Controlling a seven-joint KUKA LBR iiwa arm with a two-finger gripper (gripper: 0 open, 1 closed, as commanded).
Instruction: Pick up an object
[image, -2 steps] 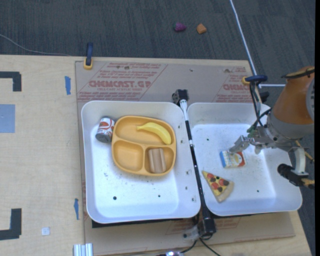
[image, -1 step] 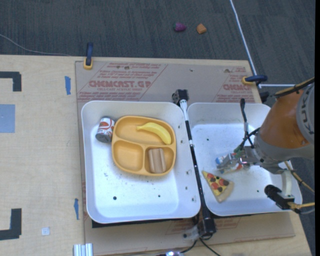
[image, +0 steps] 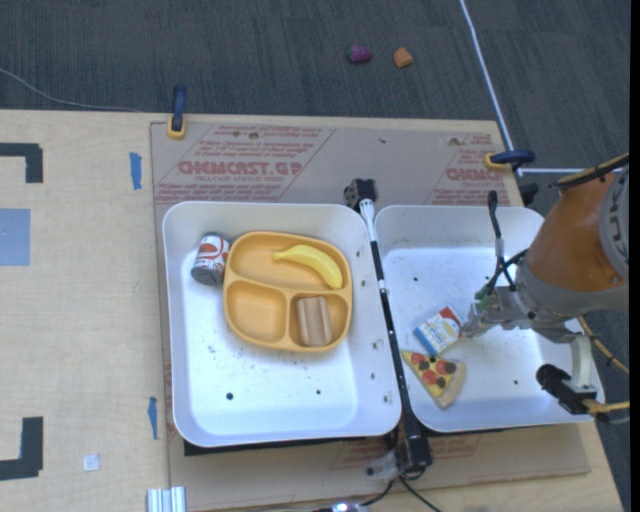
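Observation:
In the right bin lie a small white and blue carton and a toy pizza slice, both near the bin's left front. My gripper reaches in from the right and sits low, just right of the carton, close to or touching its edge. Nothing is visibly held between its fingers. In the left bin a yellow divided plate carries a banana and a brown block. A crushed can lies by the plate's left rim.
The arm's grey body with its orange band hangs over the right bin's right side. A black clamp sits between the bins at the back. Two small items lie on the far floor. Bare bin floor stretches behind the carton.

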